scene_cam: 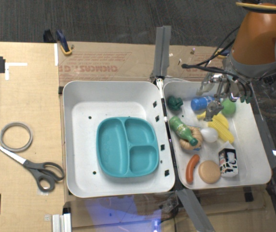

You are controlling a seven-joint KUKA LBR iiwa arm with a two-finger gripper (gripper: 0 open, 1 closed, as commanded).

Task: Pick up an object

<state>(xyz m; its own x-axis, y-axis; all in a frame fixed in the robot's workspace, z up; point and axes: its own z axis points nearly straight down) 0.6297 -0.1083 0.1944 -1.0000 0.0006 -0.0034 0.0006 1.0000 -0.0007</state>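
The right bin (pixel 258 144) holds several toy foods: a dark green piece (pixel 175 102), a blue object (pixel 199 104), a green ball (pixel 229 108), a yellow corn cob (pixel 222 126), a green bottle (pixel 182 130), a white egg (pixel 208 135), a red sausage (pixel 191 168), a tan bun (pixel 209 172) and a black-and-white carton (pixel 228 162). My gripper (pixel 218 102) hangs over the bin's far part, between the blue object and the green ball, just above the corn cob. Nothing is visibly held.
The left bin (pixel 75 129) holds a teal divided plate (pixel 127 146). On the bench to the left lie scissors (pixel 36 168) and a tape roll (pixel 16 136). Cables (pixel 205 64) trail by the arm's wrist at the bin's far edge.
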